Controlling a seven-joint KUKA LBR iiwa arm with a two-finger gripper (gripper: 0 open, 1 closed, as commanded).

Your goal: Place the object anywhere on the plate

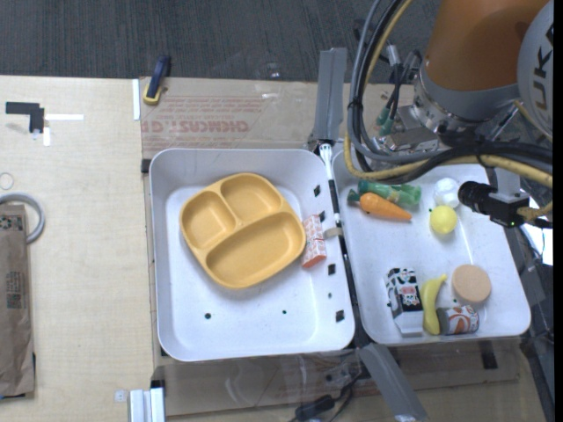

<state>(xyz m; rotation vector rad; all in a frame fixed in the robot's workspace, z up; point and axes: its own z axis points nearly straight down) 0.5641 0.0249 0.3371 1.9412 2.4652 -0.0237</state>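
Observation:
A yellow plate (239, 229) with three compartments lies in the left bin (176, 315), and nothing rests on it. A small red and white packet (314, 240) lies just beside the plate's right rim, on the bin floor. My gripper (406, 134) hangs under the orange band, over the back edge of the right bin (506, 262), half buried in cables. It is above and just behind a carrot (385, 205) and a green item (393, 190). I see nothing held in it.
The right bin also holds a lemon (443, 221), a white lump (446, 187), a cow-print carton (405, 297), a banana (431, 304), a can (457, 321) and a tan disc (471, 284). Cardboard (229, 117) lies behind the left bin.

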